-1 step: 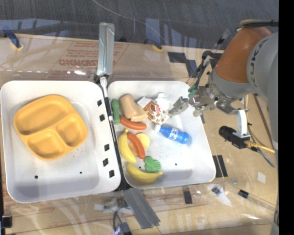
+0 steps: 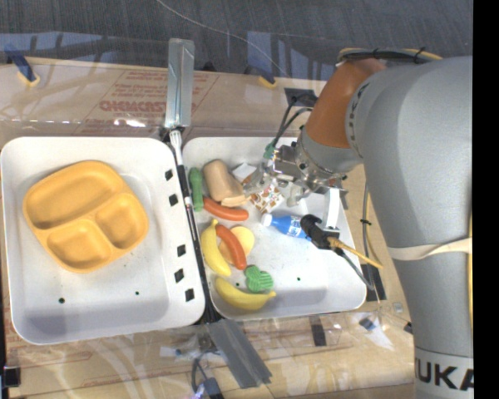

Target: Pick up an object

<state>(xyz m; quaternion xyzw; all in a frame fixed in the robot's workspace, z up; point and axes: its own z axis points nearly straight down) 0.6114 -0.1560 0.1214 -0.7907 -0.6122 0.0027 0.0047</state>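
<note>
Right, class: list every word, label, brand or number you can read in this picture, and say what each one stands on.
"KUKA", white letters cut by the frame edge, on the grey robot arm's base.
"CHEMCAST", red print, on the brown protective paper under clear sheeting behind the bins; the smaller red lines above it are too blurred to read.
Blue-and-white packet in the right white bin: print too small to read.

Light: bright, even, falling from above.
Shadows: soft ones being cast inside the white bins (image 2: 17, 223).
Focus: slightly soft throughout.
</note>
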